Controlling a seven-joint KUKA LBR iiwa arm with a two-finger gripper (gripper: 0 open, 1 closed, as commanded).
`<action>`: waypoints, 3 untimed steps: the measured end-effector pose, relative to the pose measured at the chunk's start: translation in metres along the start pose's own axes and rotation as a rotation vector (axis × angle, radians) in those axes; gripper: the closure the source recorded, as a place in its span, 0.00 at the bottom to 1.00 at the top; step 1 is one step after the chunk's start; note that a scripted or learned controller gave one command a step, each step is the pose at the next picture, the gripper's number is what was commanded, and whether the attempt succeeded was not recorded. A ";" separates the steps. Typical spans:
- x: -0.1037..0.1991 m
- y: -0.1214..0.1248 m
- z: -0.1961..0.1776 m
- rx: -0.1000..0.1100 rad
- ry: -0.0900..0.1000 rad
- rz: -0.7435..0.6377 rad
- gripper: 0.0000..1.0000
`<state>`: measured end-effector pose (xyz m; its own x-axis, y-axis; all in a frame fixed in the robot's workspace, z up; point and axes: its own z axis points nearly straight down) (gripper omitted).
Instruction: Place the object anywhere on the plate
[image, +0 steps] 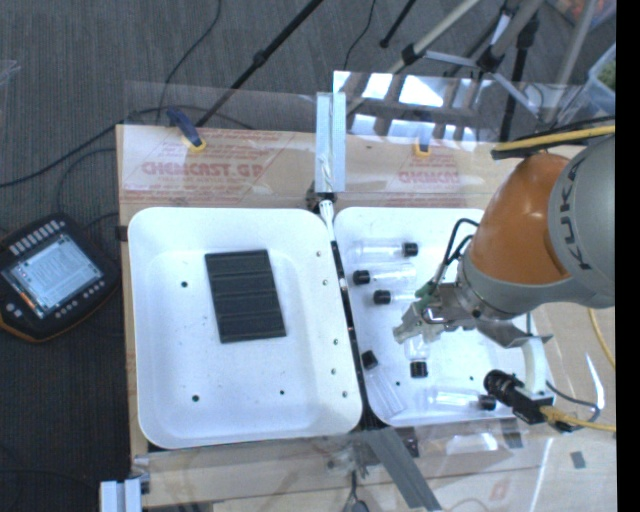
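Observation:
The plate (245, 295) is a dark ribbed rectangle lying flat in the left bin (160, 400), a little left of its middle. The objects are several clear tubes with black caps, scattered in the right bin (520, 360). One tube (388, 247) lies near the bin's far edge, another (384, 272) just below it, and a third (448, 398) along the near edge. My gripper (414, 330) hangs low over the middle of the right bin, right above a capped tube (418, 368). The wrist hides what is directly under it.
The arm's orange band (520, 235) and grey body cover the right bin's right half. A ridge between the two bins (345, 320) separates the gripper from the plate. A teach pendant (50, 275) lies on the floor, left of the bench.

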<state>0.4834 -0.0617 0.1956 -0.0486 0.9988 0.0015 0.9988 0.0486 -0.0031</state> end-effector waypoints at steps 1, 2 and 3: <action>0.051 0.068 0.013 0.000 -0.003 -0.242 1.00; 0.099 0.119 0.012 -0.002 -0.003 -0.581 1.00; 0.172 0.039 -0.014 0.000 -0.002 -0.704 1.00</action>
<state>0.5137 0.1119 0.2094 -0.6835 0.7299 0.0018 0.7299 0.6835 -0.0022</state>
